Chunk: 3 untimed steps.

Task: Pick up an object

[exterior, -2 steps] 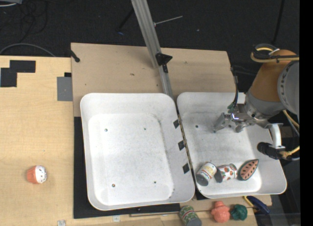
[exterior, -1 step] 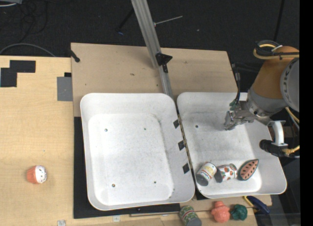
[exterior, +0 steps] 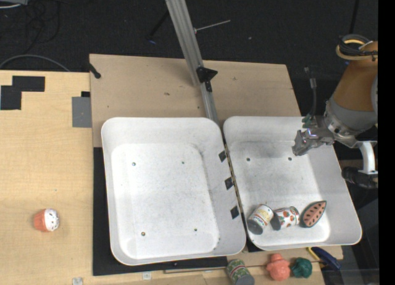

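Pick not yet made: hand (exterior: 302,144), its opening impossible to judge, hovers over the right bin (exterior: 281,163) upper area, well apart from a small can (exterior: 261,218), spotted cup (exterior: 286,217) and red leaf-shaped piece (exterior: 313,213) along its near edge.

The gripper (exterior: 302,143) hangs over the right bin (exterior: 271,154) near its far right side, well apart from a small can (exterior: 261,218), cup (exterior: 286,217) and red leaf-shaped toy (exterior: 313,213) along the near edge
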Tool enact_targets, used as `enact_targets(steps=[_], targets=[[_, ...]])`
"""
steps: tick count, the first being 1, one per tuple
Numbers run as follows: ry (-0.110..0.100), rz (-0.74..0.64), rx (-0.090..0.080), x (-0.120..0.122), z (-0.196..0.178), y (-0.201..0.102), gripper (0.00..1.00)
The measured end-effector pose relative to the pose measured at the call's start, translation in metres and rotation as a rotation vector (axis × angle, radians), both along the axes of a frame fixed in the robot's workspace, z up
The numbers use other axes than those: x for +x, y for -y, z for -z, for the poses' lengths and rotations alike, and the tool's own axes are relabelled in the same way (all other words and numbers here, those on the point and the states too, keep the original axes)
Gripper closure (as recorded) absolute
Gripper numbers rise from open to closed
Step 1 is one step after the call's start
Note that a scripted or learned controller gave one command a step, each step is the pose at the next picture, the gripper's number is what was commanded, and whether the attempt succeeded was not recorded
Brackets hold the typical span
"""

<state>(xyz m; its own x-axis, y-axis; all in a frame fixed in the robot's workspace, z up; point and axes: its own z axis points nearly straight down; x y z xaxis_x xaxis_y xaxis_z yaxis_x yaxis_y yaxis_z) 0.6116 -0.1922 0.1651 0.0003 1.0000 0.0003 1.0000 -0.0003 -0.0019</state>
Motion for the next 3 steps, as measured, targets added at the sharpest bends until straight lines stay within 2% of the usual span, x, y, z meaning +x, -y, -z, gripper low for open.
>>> enact_targets(steps=[1, 2, 3], targets=[[0.006, -0.001, -0.002, 0.006, -0.059, 0.008, 1.00], [0.004, -0.002, -0.001, 0.007, -0.092, 0.009, 1.00], [-0.001, -0.004, 0.002, -0.002, -0.090, -0.035, 1.00]])
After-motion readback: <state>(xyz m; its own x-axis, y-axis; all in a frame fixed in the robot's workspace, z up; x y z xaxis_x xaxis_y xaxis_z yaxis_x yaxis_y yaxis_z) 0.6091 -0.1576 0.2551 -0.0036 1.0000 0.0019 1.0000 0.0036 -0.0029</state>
